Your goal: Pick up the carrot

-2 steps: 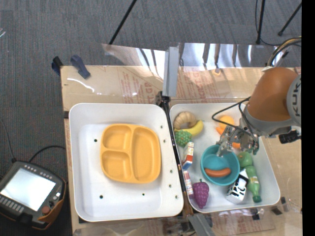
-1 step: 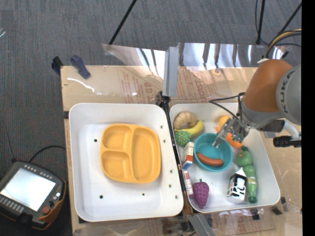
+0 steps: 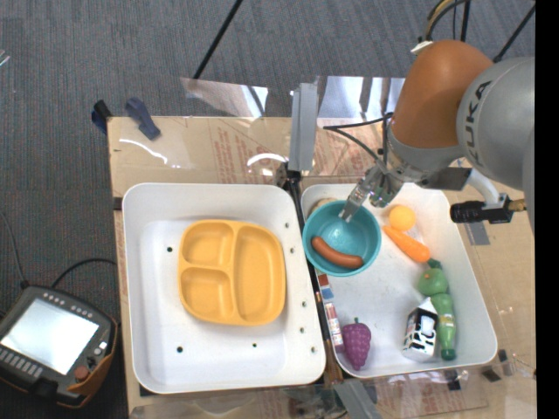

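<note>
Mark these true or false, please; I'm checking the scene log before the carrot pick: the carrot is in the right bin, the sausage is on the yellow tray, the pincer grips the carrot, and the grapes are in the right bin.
1. The orange plastic carrot lies in the right white bin. True.
2. The brown sausage lies on the yellow sectioned tray. False: it lies inside the round teal bowl.
3. The pincer grips the carrot. False: it is over the bowl's rim, apart from the carrot.
4. The purple toy grapes sit in the right bin. True.
</note>
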Available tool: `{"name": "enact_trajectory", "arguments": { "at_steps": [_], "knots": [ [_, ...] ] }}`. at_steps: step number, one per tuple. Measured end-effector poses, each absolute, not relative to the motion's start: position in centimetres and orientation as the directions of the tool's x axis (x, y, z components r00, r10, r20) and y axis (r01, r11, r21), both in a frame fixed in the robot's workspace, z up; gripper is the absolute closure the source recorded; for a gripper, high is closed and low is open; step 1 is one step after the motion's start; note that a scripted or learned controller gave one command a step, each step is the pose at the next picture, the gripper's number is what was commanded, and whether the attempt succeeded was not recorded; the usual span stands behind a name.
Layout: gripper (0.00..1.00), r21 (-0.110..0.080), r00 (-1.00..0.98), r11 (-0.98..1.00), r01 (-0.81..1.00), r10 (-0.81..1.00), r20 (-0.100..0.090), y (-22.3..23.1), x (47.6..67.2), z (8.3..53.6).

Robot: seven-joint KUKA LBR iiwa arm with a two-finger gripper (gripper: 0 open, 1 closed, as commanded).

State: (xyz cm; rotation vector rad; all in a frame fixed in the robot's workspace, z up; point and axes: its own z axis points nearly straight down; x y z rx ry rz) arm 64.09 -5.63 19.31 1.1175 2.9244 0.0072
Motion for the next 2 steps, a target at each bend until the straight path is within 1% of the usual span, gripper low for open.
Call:
{"name": "enact_trajectory", "arguments": {
  "at_steps": [1, 2],
  "knots": [
    [1.0, -0.005, -0.794, 0.794, 0.608, 0.608, 0.001, -10.4, 54.3, 12.2],
    [1.0, 0.001, -0.758, 0.758, 0.653, 0.653, -0.004, -18.8, 55.4, 19.1]
  ]
}}
